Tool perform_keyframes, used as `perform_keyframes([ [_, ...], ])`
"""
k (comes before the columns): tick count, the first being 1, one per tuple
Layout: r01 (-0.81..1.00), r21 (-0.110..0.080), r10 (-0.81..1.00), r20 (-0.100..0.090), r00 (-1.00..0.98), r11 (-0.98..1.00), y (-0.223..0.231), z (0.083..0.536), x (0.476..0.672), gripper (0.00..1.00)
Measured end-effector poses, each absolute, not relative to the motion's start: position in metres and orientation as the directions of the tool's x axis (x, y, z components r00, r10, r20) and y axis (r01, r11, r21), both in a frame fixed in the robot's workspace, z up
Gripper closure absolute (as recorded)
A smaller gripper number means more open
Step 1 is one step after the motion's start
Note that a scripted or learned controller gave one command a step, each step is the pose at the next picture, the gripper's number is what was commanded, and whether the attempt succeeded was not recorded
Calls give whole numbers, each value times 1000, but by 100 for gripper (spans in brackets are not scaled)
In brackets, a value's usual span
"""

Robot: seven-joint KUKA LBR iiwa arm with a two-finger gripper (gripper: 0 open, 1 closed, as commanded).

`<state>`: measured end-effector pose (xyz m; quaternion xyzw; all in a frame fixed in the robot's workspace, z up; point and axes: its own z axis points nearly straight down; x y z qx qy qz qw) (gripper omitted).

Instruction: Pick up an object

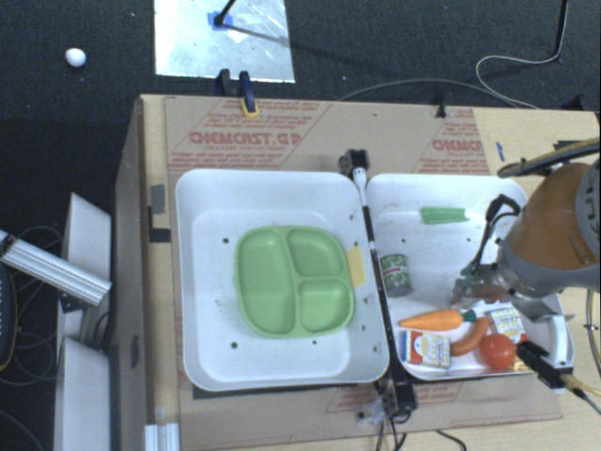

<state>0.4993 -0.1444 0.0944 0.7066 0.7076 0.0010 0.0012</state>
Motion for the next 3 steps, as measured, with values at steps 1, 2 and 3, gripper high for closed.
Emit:
perform_keyframes([
  [1, 1000, 4, 1000, -2, -3, 3, -177, 181, 545, 100],
  [2, 1000, 2, 1000, -1, -3, 3, -177, 180, 545, 0],
  [3, 1000, 0, 1000, 1, -4, 4, -130, 83, 636, 0],
])
